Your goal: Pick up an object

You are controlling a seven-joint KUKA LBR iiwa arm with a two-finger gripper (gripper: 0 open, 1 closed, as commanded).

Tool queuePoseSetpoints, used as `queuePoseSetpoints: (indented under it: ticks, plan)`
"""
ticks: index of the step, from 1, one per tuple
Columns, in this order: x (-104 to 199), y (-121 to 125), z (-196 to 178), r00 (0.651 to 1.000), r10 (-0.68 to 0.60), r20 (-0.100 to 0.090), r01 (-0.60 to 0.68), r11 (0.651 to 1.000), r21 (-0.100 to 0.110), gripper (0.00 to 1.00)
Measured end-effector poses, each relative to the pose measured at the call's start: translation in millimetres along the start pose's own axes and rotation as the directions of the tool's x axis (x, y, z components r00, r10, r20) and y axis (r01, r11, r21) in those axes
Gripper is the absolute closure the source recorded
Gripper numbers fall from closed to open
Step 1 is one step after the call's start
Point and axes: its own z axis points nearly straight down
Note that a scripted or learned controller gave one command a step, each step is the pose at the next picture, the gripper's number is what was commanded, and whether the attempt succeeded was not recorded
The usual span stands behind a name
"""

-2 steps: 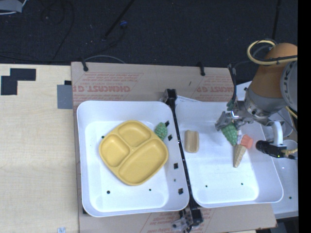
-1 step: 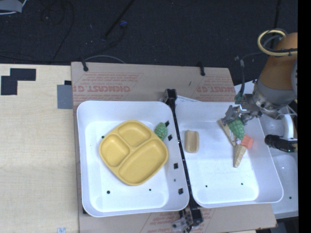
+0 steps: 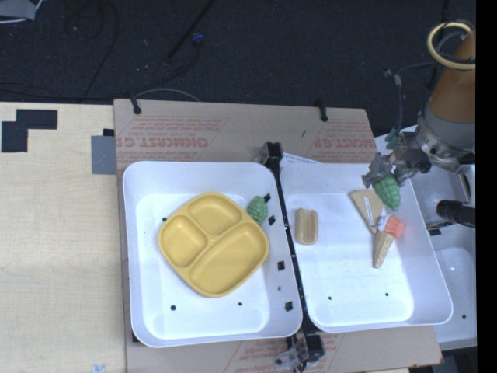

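Note:
My gripper [image 3: 386, 179] hangs over the far right corner of the right bin [image 3: 349, 317]. A green bumpy toy [image 3: 387, 193] sits between its fingertips, and the fingers are shut on it. The toy hangs just above a beige wedge [image 3: 365, 203]. A tan cone [image 3: 382, 249] with a pink block [image 3: 394, 226] at its top lies below them on the bin floor. A tan bread-like piece [image 3: 307, 226] lies at the right bin's left side.
The left bin [image 3: 147, 301] holds a yellow divided plate [image 3: 213, 243] and a small green toy [image 3: 257, 207] by its right wall. A black divider [image 3: 283, 247] runs between the bins. The arm's grey body [image 3: 450, 123] stands past the right bin's far right corner.

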Motion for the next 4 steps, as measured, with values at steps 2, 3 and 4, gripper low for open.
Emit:
queuePoseSetpoints:
  ticks: [2, 3, 4]
  plan:
    - [98.7, -0.8, 13.4, 1.0, -0.001, -0.002, 0.001, 1.0, 0.006, 1.0]
    - [149.3, -14.6, 21.5, 1.0, -0.001, -0.001, 0.001, 1.0, 0.008, 1.0]
    - [205.3, -9.6, 29.2, 1.0, -0.002, -0.001, 0.002, 1.0, 0.006, 1.0]
